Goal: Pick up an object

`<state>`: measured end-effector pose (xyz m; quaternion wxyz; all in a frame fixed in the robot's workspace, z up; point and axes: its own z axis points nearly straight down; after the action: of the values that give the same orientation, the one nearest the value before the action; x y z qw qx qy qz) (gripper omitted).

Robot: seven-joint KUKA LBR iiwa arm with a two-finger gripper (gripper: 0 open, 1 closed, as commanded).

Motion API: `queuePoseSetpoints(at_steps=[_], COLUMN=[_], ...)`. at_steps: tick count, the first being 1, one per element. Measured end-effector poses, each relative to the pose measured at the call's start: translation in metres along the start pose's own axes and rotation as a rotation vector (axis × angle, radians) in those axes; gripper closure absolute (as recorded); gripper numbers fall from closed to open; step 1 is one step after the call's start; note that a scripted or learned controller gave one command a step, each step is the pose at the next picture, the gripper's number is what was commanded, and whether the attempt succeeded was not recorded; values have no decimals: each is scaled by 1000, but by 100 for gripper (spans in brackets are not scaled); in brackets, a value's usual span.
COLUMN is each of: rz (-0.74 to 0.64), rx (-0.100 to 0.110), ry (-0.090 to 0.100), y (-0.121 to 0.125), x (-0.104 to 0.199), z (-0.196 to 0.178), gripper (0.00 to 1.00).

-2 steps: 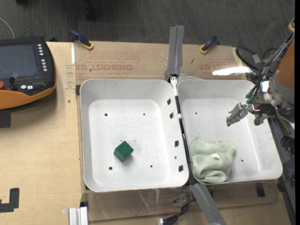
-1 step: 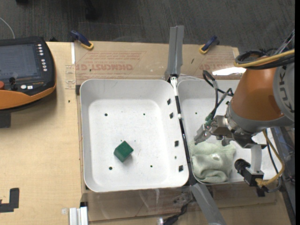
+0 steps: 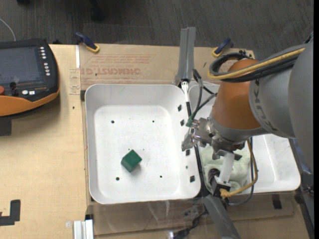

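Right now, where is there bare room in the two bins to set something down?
The left bin is mostly bare: its whole back half, and the floor right of the green block. The right bin is crowded where the arm hangs over pale objects; a bare strip runs along its right side.

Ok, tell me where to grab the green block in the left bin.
Probably best from straight above, fingers closing on two opposite flat sides of the green block. It sits turned at an angle on the left bin floor, apart from the walls, so rotate the wrist to match.
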<state>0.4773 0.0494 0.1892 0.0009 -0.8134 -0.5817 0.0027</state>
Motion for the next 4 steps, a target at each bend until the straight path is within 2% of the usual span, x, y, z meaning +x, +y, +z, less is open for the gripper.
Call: queuePoseSetpoints(at_steps=[1,2,3,4], rz=[-349,-621,-937,-820], rx=[0,2,-3,-2], ry=[-1,-1,-2,-2], y=[33,-24,-34,-18], x=[84,70,104,163], z=[-21,18,-144,-208], gripper=[0,0,0,0])
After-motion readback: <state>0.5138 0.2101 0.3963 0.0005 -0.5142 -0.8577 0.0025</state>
